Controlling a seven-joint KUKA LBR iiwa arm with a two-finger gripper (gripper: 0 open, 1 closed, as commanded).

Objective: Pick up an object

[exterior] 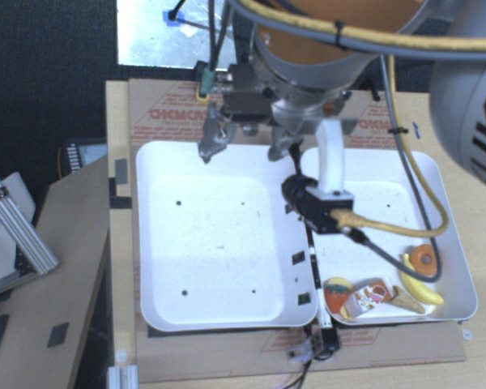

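Hovering spread and bare over the left bin's far edge, the claw (243,146) sits well apart from the banana (422,288) in the right bin's near-right corner.

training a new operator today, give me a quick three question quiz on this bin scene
1. True or false: the small toy objects lie in the shallow white left bin.
2. Which object lies nearest the right bin's right wall? A) yellow plastic banana B) red round tomato toy
3. Fill in: the two-finger metal gripper hangs over the far edge of the ____ bin.

Key: 1 false; 2 A; 3 left
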